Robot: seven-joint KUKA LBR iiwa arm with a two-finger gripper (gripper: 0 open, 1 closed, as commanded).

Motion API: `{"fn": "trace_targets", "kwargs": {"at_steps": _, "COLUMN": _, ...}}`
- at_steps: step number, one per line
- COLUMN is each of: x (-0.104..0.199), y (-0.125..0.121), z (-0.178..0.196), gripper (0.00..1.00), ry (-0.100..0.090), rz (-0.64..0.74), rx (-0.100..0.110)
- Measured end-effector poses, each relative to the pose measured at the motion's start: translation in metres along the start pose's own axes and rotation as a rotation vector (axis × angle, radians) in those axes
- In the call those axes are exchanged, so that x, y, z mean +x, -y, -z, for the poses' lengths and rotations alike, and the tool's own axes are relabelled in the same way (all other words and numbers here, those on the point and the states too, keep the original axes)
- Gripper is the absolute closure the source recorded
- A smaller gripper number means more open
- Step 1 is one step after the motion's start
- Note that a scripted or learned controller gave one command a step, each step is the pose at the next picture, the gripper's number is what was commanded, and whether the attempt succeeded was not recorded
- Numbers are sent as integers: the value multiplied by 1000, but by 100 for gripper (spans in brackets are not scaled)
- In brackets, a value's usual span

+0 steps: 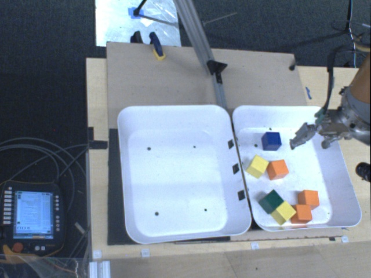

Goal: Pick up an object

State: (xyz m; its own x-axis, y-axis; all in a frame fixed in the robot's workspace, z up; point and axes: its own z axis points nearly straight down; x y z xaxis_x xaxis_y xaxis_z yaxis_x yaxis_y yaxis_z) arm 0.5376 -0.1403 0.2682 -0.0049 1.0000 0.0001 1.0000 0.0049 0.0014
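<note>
The right bin (342, 181) holds several small blocks. A blue block (271, 141) lies near its back. A yellow block (257, 166) and an orange block (277, 169) sit side by side in the middle. At the front are a dark green block (270, 201), a yellow block (283, 212) and two orange blocks (308, 198) (301, 214). My gripper (313, 137) hovers over the bin's back right part, to the right of the blue block, its two fingers spread apart with nothing between them.
The left bin (130, 155) sits beside the right one, joined by black clips (236, 168). A grey pole (194, 25) slants over the bench's back. A teach pendant (32, 216) with cables lies on the floor at left.
</note>
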Motion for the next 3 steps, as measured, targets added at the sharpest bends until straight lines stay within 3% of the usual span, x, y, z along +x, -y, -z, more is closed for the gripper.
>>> {"fn": "trace_targets", "kwargs": {"at_steps": 1, "x": 0, "y": 0, "z": 0, "gripper": 0, "ry": 0, "rz": -1, "rx": -1}}
{"fn": "trace_targets", "kwargs": {"at_steps": 3, "x": -17, "y": 2, "z": -115, "gripper": 0, "ry": -1, "rz": -4, "rx": 6}}
